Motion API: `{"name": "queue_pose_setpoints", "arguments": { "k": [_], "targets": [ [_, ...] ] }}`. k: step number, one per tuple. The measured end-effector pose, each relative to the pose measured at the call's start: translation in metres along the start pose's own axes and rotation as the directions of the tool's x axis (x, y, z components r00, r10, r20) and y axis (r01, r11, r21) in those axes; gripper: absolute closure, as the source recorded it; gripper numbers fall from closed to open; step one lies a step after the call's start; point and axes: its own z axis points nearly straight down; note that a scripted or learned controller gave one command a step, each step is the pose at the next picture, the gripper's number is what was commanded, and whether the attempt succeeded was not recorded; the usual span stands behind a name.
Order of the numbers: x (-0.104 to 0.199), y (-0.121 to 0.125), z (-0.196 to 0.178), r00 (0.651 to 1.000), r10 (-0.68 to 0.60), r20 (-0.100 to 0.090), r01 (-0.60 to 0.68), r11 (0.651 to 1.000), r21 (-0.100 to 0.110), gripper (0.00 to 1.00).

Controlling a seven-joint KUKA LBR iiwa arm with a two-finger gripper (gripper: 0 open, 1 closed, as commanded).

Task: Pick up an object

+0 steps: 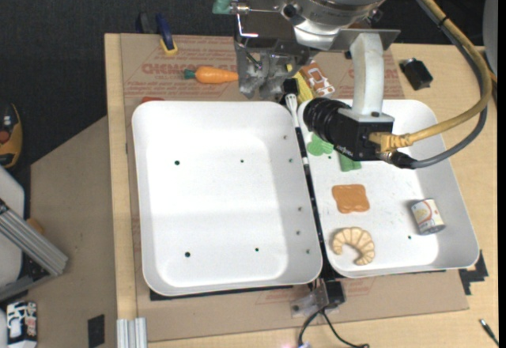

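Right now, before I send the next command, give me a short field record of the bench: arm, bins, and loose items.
arm: end effector at the far edge of the bins, near their shared wall
left bin: white, bare floor showing
right bin: croissant, orange square piece, small can, green piece partly hidden by the black camera mount
outside bins: carrot on the cardboard beyond the left bin
grip: cannot tell

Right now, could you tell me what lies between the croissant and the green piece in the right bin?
In the camera view, the flat orange-brown toast piece lies between the croissant and the green piece, on the right bin.
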Motion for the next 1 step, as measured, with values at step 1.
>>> {"name": "queue_pose_setpoints", "arguments": {
  "k": [1],
  "targets": [
    [0.0000, -0.0001, 0.0017, 1.000, 0.000, 0.001, 0.000, 1.000, 0.004, 0.00]
  ]
}}
